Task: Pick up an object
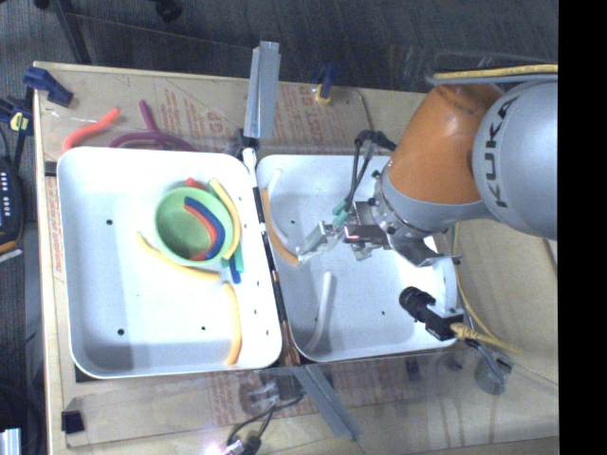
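Dark carpet lies behind the wooden worktop (152, 415), where the metal claw (318, 240) hangs low in the right white plastic bin (379, 344), and I cannot tell if it is wide or narrow. A bendy orange strip (277, 240) curls just beside it, near enough to grab. Farther off, the left white plastic bin (104, 330) holds a round green bowl (190, 226) with soft bright strips, likely waiting there.
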`<state>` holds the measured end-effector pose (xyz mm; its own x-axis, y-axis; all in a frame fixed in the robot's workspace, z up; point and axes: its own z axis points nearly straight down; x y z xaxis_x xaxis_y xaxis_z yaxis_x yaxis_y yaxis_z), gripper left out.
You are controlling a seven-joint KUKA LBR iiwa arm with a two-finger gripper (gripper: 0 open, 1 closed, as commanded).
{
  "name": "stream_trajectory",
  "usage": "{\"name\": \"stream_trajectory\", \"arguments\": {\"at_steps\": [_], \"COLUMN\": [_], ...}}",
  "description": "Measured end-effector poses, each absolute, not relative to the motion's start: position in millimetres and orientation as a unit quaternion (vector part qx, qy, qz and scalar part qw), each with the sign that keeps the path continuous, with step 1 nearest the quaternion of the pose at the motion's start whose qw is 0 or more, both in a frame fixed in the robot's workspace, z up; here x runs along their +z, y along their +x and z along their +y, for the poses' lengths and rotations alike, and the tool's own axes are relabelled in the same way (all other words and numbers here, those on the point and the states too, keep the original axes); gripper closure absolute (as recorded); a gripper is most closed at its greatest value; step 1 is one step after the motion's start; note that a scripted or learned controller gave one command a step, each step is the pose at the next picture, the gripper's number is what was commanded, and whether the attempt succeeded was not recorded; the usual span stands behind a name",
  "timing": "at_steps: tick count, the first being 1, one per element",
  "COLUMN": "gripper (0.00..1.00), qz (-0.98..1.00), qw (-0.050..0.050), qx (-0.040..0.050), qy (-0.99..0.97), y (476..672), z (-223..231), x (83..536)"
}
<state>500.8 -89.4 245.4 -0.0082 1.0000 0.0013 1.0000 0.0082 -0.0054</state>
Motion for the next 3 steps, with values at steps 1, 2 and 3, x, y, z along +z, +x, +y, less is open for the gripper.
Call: {"name": "stream_trajectory", "arguments": {"at_steps": [1,2,3], "gripper": [0.00,0.00,0.00], "qz": [-0.743,-0.666,-0.646], "qw": [0.003,0.001,0.001], "qx": [0.0021,0.0012,0.0000], "qy": [-0.670,-0.746,-0.763], "y": [530.5,612.9,609.1], "z": [-122,-137,-176], "x": [115,106,153]}}
